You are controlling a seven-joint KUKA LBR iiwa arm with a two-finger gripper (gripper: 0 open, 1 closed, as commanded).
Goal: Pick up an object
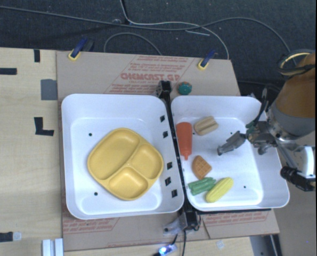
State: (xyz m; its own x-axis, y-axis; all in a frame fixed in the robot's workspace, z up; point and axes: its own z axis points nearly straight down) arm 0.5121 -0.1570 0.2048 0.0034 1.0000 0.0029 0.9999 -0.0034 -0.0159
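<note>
The right bin (pixel 254 108) holds several toy foods: an orange carrot (pixel 184 138) along its left wall, a tan bread roll (pixel 205 125), a brown waffle piece (pixel 201 167), a green pea pod (pixel 201 185) and a yellow corn cob (pixel 219 189). My gripper (pixel 227 145) hangs over the middle of that bin, right of the waffle and below the roll, reaching in from the right. Nothing shows between its fingers.
The left bin (pixel 73 111) holds a yellow divided plate (pixel 125 163). A small teal ball (pixel 185 88) lies on the cardboard behind the bins. Cables run across the dark floor at the back. The arm's orange-banded wrist (pixel 299 97) stands over the right bin's right edge.
</note>
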